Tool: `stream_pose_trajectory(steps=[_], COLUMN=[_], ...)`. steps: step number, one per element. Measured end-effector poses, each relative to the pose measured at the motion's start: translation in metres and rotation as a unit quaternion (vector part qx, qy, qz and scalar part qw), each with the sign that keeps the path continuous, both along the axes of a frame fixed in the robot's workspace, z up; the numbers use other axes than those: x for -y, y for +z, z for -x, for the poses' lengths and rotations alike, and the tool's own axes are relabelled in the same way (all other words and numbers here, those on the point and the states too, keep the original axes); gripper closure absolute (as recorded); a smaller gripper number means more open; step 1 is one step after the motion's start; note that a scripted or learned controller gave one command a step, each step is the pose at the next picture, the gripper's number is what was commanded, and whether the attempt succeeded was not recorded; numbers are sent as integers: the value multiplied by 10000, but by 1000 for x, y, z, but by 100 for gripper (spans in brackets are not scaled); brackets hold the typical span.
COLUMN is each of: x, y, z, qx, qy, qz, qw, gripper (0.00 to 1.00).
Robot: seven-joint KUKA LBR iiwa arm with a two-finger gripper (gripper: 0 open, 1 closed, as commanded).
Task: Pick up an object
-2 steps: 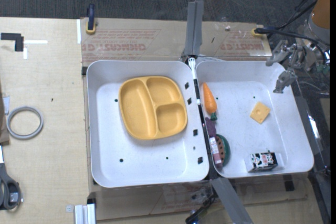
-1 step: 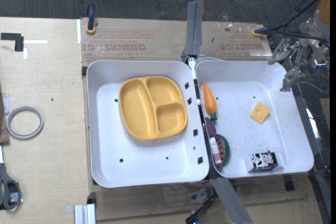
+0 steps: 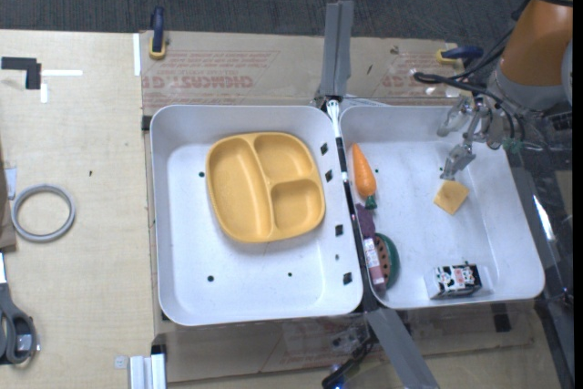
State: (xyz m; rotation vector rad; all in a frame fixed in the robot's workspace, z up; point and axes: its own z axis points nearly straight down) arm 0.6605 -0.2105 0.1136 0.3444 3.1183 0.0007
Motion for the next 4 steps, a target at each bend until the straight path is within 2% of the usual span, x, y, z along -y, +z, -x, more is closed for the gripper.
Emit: stream_pose_trajectory(steps=[1, 2, 3, 4], x=[12, 12, 12, 12], y=[-21, -10, -11, -11], z=[49, 46, 47, 47], qx=[-10, 23, 16, 16], qy=[-2372, -2356, -2356, -2356], qz=[-2, 5, 5, 5], qw=[9715, 9719, 9719, 9719], gripper=[0, 100, 0, 0])
